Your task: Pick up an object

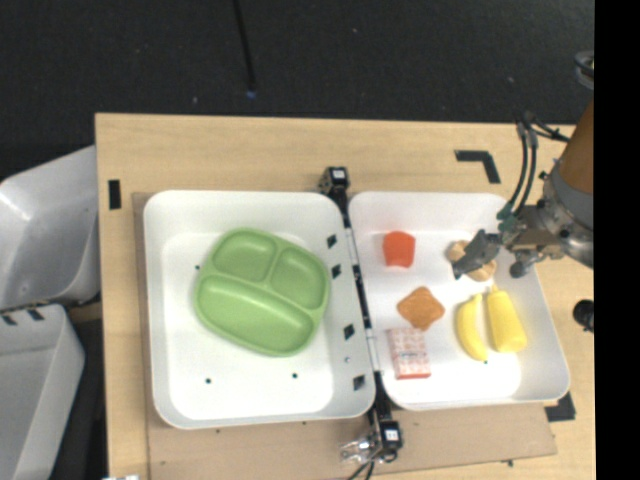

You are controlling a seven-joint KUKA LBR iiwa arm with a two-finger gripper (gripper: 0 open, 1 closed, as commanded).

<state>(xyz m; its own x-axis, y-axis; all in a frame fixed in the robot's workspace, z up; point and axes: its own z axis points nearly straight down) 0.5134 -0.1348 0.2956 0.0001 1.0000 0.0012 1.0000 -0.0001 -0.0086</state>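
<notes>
You are looking down at a slant on a light wooden bench that carries two shallow white bins side by side. The left bin holds a green divided plate, lying flat near its middle.

The right bin holds the loose things. An orange-red cup stands toward the upper left of this bin. Below it and a little to the right lies an orange-brown biscuit-like piece. Below that, near the front edge, lies a small pink and white packet. To the right of these, a banana and a yellow block lie just beside each other, both running lengthwise front to back.

The arm reaches in from the right, and its gripper hangs over the upper right part of the right bin, just above the banana and the block. A small tan object sits at the gripper's left tip; you cannot tell whether it is pinched or merely next to it. Whether the jaws are spread or pressed together cannot be told from here.
</notes>
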